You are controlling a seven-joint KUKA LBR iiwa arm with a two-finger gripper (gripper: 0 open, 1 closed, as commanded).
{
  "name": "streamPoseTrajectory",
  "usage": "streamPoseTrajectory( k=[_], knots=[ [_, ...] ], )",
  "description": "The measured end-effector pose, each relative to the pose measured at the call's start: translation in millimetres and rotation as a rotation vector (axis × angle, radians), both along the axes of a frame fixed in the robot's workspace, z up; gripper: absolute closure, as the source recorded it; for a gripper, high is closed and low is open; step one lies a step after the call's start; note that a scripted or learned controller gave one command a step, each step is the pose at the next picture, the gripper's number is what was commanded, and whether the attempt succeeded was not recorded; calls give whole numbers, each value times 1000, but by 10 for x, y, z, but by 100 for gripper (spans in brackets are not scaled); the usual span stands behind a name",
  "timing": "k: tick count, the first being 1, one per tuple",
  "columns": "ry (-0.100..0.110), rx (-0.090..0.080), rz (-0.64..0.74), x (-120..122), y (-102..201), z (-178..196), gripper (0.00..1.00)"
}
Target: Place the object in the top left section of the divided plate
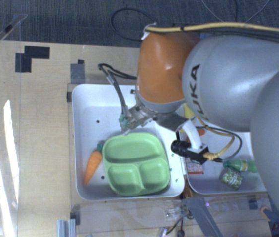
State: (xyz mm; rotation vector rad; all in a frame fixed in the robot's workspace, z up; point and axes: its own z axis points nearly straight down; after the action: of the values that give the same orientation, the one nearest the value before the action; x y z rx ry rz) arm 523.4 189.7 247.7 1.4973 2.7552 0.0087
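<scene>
The green divided plate (pixel 136 164) fills the left bin's (pixel 82 132) near-right corner, an orange carrot (pixel 93 165) occupies the gap to its left, the arm (pixel 228 78) reads "KUKA", and I cannot tell the gripper's (pixel 129 120) state.

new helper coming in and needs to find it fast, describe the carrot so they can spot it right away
Look at the left white bin, where a light green divided plate lies. The carrot lies just left of that plate, near the bin's left wall, slanting. It is the one orange, tapered thing there, with a green top by the plate's corner.
</scene>
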Motion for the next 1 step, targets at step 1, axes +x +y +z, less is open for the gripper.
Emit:
streamPoseTrajectory(
  k=[1],
  knots=[
    [0,-3,336,953,-302,-608,100]
  ],
)
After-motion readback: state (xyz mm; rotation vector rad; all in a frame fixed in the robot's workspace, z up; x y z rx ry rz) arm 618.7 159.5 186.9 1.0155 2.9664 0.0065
